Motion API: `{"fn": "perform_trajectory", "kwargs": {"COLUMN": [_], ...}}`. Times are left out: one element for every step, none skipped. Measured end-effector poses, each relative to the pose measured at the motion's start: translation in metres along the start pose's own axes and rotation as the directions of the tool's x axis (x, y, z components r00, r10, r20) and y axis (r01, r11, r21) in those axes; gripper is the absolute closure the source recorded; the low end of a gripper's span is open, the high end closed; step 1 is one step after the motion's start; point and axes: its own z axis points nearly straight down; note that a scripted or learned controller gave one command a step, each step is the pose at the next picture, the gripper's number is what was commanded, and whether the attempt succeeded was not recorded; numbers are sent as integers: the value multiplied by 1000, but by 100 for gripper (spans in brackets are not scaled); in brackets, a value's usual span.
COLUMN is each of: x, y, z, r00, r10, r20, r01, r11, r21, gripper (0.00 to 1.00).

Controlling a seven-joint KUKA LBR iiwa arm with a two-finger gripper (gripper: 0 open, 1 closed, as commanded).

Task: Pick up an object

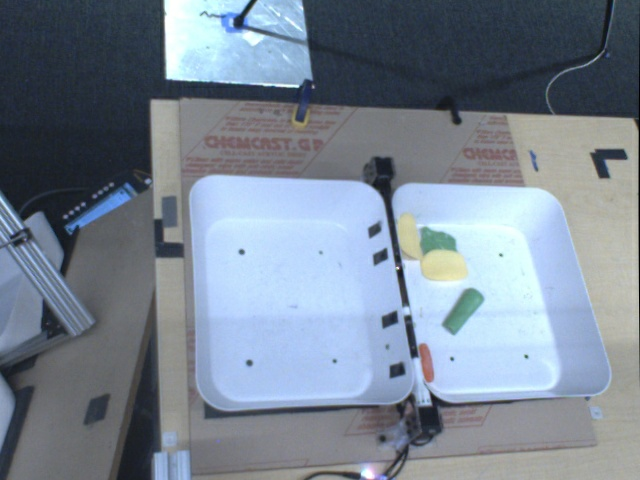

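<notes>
The right bin (560, 268) holds several small objects near its left wall. A pale yellow piece (409, 234) lies against that wall, with a dark green piece (438, 240) beside it. Just below them rests a yellow rounded piece (444, 266). A light green cylinder (463, 310) lies tilted further toward the front. A small orange-red piece (427, 362) sits at the bin's front left edge, close to the divider.
The left bin (290, 288) stands beside the right one, joined by a black clipped divider (395, 278). Both rest on a cardboard sheet (270, 143). A silver plate (236, 26) lies at the back; metal framing (40, 278) stands at the left.
</notes>
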Motion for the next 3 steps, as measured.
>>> {"fn": "perform_trajectory", "kwargs": {"x": [2, 0, 1], "y": [0, 0, 0], "z": [0, 0, 0], "r00": [1000, 1000, 1000], "r10": [1, 3, 2], "r20": [0, 0, 0], "r01": [-1, -3, -2], "r11": [1000, 1000, 1000], "r21": [0, 0, 0], "gripper": [100, 100, 100]}}
